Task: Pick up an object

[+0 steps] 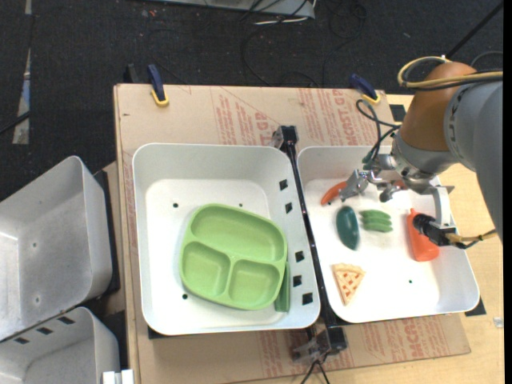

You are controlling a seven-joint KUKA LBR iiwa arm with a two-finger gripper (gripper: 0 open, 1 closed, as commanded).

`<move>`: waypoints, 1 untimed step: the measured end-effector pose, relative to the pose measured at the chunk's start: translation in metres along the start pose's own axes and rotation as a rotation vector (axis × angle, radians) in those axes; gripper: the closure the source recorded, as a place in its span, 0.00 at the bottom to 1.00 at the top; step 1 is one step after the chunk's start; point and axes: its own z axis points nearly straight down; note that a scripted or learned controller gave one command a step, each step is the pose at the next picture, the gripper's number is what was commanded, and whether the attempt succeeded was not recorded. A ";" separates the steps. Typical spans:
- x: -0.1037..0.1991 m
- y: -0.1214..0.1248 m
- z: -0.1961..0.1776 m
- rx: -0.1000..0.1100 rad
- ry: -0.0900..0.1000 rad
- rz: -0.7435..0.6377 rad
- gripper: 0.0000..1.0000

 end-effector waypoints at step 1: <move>0.000 0.001 0.011 0.011 -0.001 -0.002 0.00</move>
